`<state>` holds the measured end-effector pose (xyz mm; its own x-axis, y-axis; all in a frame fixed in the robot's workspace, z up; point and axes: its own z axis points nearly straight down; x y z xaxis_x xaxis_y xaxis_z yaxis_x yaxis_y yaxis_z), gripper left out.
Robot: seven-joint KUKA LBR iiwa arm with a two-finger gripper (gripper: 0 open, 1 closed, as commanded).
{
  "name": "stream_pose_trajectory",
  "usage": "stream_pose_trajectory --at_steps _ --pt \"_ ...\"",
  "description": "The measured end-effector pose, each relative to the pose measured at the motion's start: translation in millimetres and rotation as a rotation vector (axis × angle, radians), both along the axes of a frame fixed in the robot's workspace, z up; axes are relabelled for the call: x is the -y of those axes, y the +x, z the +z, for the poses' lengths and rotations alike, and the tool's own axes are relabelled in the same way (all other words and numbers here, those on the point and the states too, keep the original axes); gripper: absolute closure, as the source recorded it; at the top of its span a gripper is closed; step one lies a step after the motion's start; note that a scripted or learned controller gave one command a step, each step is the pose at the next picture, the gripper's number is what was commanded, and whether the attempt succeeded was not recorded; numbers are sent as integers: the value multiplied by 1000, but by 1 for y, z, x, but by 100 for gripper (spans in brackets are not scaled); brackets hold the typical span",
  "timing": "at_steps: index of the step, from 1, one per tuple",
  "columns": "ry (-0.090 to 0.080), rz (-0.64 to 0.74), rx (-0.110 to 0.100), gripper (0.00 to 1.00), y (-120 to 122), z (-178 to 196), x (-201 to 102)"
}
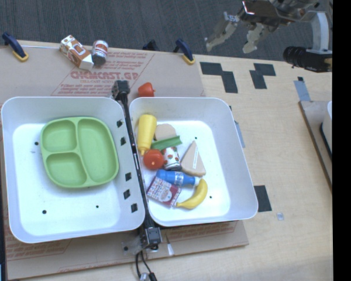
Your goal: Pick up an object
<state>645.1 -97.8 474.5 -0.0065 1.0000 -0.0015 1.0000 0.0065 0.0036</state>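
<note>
The right bin (237,157) holds a heap of toy food near its left wall: a yellow bottle (145,132) at the top, a tan bun (164,132) and green stick (167,142) just beside it, a red tomato (153,158), a small can (172,155), a sandwich wedge (193,160), a blue tube (176,177), a red packet (161,191) and a banana (195,196) at the bottom, most of them touching or overlapping. The left bin (17,174) holds a green three-part plate (79,152), lying flat with nothing on it. Behind the bins, on the cardboard (164,69), lie a small carton (74,50), a can (100,50) and a red piece (145,89). The gripper (236,40) hangs well above and behind the right bin, near the top right, its fingers spread wide with nothing between them, touching nothing.
</note>
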Motion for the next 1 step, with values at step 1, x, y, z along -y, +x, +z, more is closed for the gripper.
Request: stream_pose_trajectory --at_steps 1 --pt "0 -3 -4 0 -56 -147 -12"
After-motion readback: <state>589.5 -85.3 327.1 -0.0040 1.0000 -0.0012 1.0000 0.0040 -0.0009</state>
